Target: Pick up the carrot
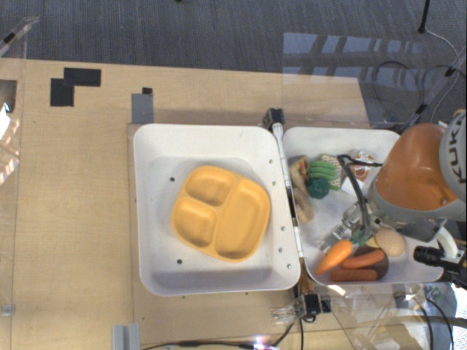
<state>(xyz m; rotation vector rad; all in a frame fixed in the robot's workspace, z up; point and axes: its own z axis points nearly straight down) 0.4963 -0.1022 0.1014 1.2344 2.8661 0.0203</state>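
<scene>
**Claw low in the right bin, carrot not yet lifted**

The carrot [335,256] lies in the right bin [319,143], close to that bin's front-left corner, its pointed end aimed toward the corner and its thick end up against two reddish sausage-like pieces [363,265] that sit along the front wall. A pale egg-shaped item [390,243] rests just behind those pieces. Further back, near the divider between the bins, sit a green ribbed toy [321,170] with a teal ball-like thing [318,188] beside it, and a brown strip-shaped object [300,192] lies along the left wall.

The arm [419,177] reaches in from the right edge of the bench, and its claw [355,230] hangs just above and behind the carrot's thick end — near it, perhaps touching, but the carrot rests on the bin floor. Whether the claw is spread or clenched I cannot tell; the wrist and cabling crowd that spot.

By my reading this is the approach step, the grasp itself not yet made. The next move calls for settling over the carrot's body rather than its butt end, which means shifting toward the front-left corner and closing across the width — while keeping clear of the sausages that press against it.

The left bin [153,217] holds a yellow divided plate [221,212], which plays no part here.
</scene>
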